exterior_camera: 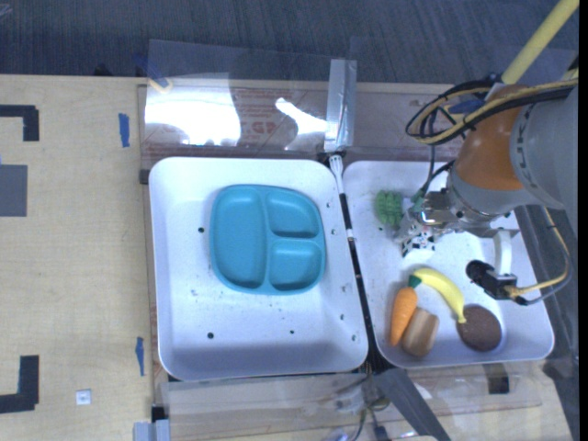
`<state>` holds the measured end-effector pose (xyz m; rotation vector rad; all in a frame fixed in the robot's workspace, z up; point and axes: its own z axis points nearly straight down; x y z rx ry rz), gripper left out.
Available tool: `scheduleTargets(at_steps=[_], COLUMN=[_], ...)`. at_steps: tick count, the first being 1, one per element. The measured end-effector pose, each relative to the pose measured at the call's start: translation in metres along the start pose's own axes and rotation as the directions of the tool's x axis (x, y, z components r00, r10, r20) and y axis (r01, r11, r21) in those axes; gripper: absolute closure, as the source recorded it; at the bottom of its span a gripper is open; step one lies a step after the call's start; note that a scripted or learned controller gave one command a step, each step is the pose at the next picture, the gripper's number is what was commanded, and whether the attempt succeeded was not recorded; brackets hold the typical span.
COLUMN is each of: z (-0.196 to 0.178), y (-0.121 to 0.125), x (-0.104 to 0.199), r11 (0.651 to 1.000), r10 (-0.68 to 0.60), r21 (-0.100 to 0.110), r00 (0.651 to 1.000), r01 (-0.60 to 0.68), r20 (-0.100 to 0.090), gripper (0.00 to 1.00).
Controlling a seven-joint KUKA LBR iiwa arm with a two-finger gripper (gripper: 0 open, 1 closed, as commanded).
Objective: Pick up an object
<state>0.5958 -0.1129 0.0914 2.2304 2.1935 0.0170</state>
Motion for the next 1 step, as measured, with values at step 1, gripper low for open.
scheduleTargets(at_steps=[1], z=[-0.111], y=[-0.0074], x=[0.055], r11=[1.0], r10=[-0.015], r21=[0.004], r00=[1.0], r01=[0.015], r20=[-0.003], gripper=[1.0])
